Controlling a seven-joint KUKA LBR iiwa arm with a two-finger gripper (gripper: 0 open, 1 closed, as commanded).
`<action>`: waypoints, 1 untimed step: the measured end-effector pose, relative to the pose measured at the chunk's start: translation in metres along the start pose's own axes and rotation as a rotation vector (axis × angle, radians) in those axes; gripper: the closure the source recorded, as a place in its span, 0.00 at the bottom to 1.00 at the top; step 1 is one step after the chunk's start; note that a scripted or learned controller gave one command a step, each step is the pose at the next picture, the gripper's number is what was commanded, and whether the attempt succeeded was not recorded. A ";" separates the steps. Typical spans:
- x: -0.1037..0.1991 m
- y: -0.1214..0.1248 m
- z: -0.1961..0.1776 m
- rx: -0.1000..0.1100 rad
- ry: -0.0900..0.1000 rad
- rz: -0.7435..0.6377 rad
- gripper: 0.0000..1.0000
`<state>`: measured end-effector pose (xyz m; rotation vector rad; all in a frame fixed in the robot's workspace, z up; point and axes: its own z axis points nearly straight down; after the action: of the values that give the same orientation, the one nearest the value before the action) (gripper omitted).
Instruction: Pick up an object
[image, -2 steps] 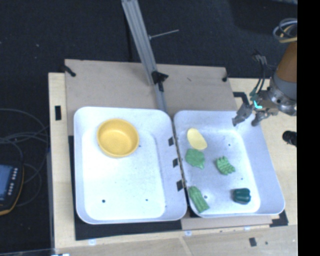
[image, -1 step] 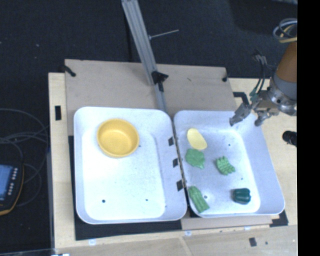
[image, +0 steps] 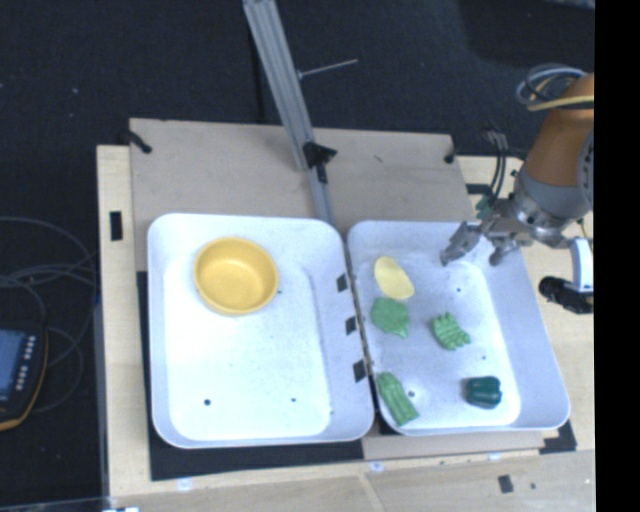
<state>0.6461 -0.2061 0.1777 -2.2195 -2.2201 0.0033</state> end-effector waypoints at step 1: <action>-0.003 -0.004 0.062 0.001 0.000 0.001 0.00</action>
<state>0.6421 -0.2091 0.1155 -2.2197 -2.2185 0.0046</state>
